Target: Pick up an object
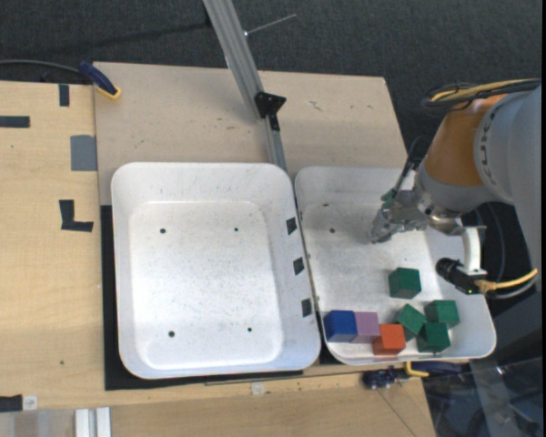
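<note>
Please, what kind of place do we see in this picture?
Probably a robotics lab bench for pick-up tests. A grey arm with an orange band reaches over two shallow white bins, and small coloured blocks, such as a blue cube, lie in the right bin on a plain wooden bench.

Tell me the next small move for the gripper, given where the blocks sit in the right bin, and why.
Probably shift the gripper toward the lone green block, which sits apart from the cluster by the right bin's near wall. The gripper hangs over bare bin floor with nothing under it, and that block has free space around it.
</note>
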Controlling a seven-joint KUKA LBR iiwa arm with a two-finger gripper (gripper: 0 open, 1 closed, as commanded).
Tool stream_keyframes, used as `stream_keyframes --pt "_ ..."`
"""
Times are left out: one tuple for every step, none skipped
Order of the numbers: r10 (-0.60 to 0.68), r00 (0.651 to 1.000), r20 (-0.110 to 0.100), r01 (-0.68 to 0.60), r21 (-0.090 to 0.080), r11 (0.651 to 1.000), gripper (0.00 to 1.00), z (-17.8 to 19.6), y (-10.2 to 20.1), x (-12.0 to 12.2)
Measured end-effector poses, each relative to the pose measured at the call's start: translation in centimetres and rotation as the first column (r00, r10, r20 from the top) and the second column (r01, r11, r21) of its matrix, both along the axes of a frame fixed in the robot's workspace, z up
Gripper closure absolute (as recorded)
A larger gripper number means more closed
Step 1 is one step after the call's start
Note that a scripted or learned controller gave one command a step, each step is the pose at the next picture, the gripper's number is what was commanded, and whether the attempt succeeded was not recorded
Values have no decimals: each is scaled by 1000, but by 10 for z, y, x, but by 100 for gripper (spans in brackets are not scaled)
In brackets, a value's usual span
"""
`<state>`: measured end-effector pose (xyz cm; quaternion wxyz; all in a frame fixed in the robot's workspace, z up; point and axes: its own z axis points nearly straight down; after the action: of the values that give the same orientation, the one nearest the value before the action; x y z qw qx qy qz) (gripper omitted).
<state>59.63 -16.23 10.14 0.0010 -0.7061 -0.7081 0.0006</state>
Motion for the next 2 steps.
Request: stream_keyframes --pt "-1 1000 5 1 -1 1000 100 43 3 3" --pt "-2 1000 6 2 -2 1000 100 104 -1 8"
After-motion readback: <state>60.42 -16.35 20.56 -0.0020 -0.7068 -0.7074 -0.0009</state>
